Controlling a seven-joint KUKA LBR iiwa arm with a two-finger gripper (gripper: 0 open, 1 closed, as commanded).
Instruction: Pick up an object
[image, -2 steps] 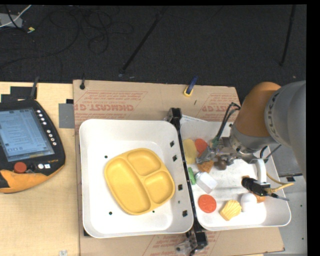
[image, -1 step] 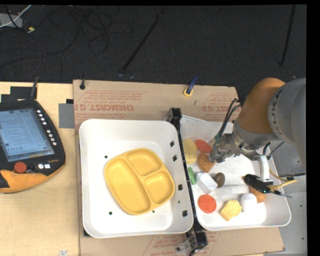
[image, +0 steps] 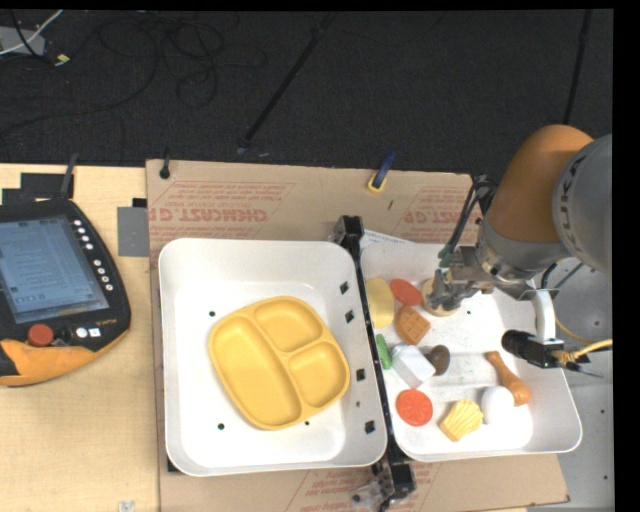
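The right bin (image: 560, 425) holds several toy foods: a pale yellow piece (image: 378, 299), a red-orange piece (image: 405, 291), a brown waffle-like square (image: 412, 325), a white block (image: 409, 365), a brown mushroom shape (image: 437, 357), a red disc (image: 414, 407), a yellow ridged piece (image: 461, 420), a white egg (image: 496, 402) and an orange-brown drumstick (image: 506, 374). My gripper (image: 444, 291) hangs low over the bin's far middle, just right of the red-orange piece and above the waffle square. A tan object lies partly hidden under its tip.
A yellow divided plate (image: 278, 358) lies in the left bin (image: 190, 270). A thin green piece (image: 383, 352) lies by the divider between the bins. A tablet pendant (image: 55, 285) sits at the far left of the bench. Cables hang beside the arm at the right.
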